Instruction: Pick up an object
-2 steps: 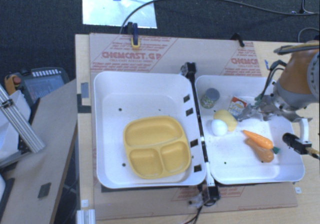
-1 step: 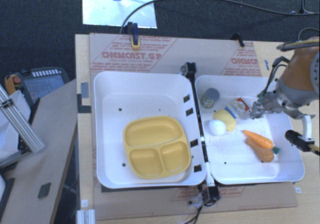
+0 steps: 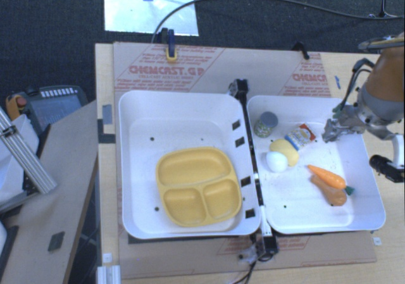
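1. Two white bins side by side. Left bin [image 3: 136, 150] holds a yellow tray [image 3: 197, 185] with three compartments.
2. Right bin [image 3: 373, 216] holds a can [image 3: 266, 123], a packet [image 3: 300, 135], a lemon [image 3: 286, 150] touching an egg [image 3: 276, 162], and a carrot [image 3: 327, 176] lying across a brown piece [image 3: 333, 194].
3. Gripper [image 3: 334, 129] sits at the bin's far right, above the floor, with nothing seen in it. Whether it is spread or closed: cannot tell, too small and dark.
4. Nearest item is the packet, just to the gripper's left. Carrot lies toward the near edge from the gripper, long axis running left-far to right-near.
5. Judgement: no pick made yet. Packet needs the shortest sideways shift. A carrot grasp should close across its long axis.
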